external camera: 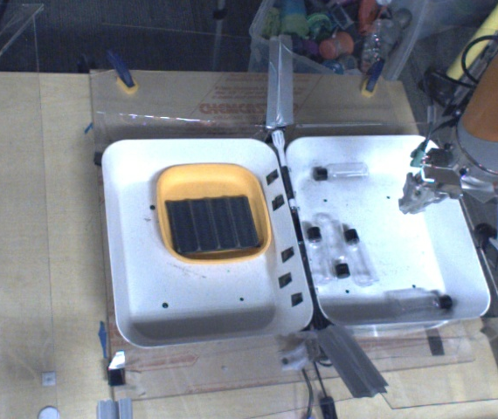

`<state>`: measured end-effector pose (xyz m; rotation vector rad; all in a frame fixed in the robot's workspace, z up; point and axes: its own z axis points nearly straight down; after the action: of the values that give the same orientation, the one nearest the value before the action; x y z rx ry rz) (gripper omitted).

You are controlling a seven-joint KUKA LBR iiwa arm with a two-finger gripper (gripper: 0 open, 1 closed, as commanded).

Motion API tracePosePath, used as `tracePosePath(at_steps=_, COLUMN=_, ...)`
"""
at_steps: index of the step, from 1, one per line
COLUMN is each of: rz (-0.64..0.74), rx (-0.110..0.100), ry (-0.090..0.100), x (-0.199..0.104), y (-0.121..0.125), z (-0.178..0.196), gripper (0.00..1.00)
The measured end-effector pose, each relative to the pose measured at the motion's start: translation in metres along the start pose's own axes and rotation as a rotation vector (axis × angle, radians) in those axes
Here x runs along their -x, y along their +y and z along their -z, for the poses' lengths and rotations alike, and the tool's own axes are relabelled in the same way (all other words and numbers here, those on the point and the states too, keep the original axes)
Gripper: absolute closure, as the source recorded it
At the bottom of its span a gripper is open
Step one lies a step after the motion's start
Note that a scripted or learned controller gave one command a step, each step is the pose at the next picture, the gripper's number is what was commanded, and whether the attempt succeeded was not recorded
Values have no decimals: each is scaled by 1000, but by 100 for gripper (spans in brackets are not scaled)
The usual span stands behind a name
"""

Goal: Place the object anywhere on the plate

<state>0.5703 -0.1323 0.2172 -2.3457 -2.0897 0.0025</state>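
Gripper (412, 195) of mine hangs over the right edge region of the right bin (459, 260), reaching in from the right. Its metal parts blur together against the white floor, so I cannot tell how it is set or whether anything is caught in it. Most of my arm (494, 103) is cut off by the frame edge; its orange band and a bit of grey show at the upper right.

Several clear objects with black caps lie in the right bin, and they are hard to make out because the transparent bodies nearly vanish against the white. One clear tube (339, 172) lies near the bin's far wall, left of my gripper and well apart from it. A cluster of clear pieces (335, 250) sits near the bin's left wall, lower and further left of my tool. Another clear tube (419, 301) lies along the near wall, below my gripper and apart from it. Which of these is the object meant for the task, I cannot say.

In the left bin (135, 304) sits the yellow plate (170, 182), with a dark ridged block (212, 223) resting in its middle. That plate is well apart from my gripper, across the divider between the two bins.
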Motion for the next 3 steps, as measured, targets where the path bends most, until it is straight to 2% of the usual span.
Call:
tracePosePath(at_steps=1, rz=193, rx=4, ry=-1, x=25, y=8, z=42, gripper=100)
tracePosePath(at_steps=2, rz=450, rx=3, ry=0, x=61, y=-2, z=48, gripper=100)
tracePosePath(at_steps=3, rz=722, rx=8, ry=-3, x=91, y=18, z=83, gripper=100)
